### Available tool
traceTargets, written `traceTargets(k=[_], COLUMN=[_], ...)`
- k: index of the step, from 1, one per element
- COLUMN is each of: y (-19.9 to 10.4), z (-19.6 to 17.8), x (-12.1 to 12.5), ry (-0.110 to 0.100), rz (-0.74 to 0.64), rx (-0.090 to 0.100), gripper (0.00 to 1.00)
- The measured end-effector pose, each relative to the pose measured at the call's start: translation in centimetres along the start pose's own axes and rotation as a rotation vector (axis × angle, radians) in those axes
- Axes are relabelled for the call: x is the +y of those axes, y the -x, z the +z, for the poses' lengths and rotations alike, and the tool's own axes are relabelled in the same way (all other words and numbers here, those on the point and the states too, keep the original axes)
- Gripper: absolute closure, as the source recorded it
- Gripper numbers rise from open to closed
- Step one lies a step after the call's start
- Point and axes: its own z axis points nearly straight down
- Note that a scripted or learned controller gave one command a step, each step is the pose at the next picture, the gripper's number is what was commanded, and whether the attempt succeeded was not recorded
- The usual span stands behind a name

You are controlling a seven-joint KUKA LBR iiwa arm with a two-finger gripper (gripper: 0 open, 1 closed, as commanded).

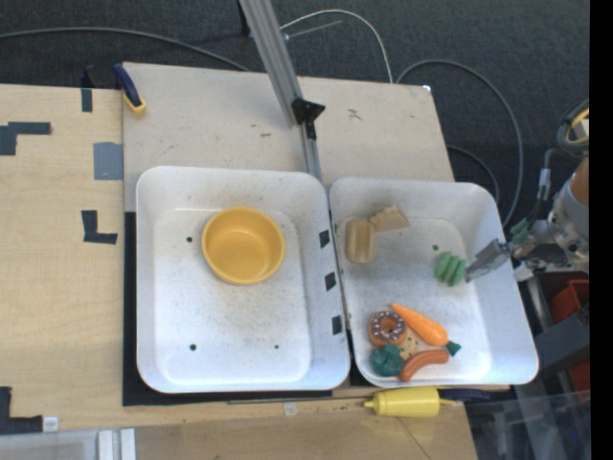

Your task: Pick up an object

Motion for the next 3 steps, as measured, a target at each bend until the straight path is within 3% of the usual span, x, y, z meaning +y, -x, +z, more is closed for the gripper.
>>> traceTargets(k=[1, 3], y=[0.0, 0.2], z=[0.0, 8.9], x=[0.0, 0.4], ry=[0.000, -0.005], rz=[0.000, 0.001], rx=[0.000, 0.000], gripper=[0.00, 0.00])
